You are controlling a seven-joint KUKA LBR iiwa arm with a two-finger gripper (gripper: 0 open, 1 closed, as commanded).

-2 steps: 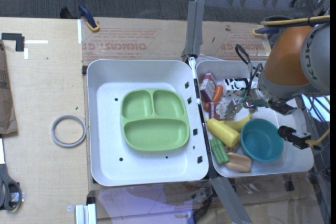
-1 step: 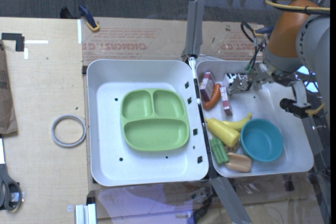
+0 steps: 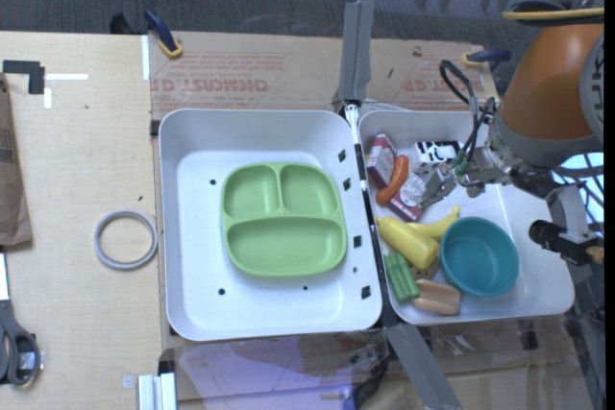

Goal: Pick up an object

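End effector (image 3: 452,180), grip state unclear, hovers just above the banana (image 3: 415,238).

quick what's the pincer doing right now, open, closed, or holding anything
Pincer: low over the clutter in the right bin; open or closed cannot be told, and nothing is seen held.

Red printed lettering runs along the cardboard sheet (image 3: 252,72) lying behind the two bins; it appears upside down from this camera and is too blurred to read with confidence. The packets in the right bin (image 3: 550,301) carry printing too small to make out.
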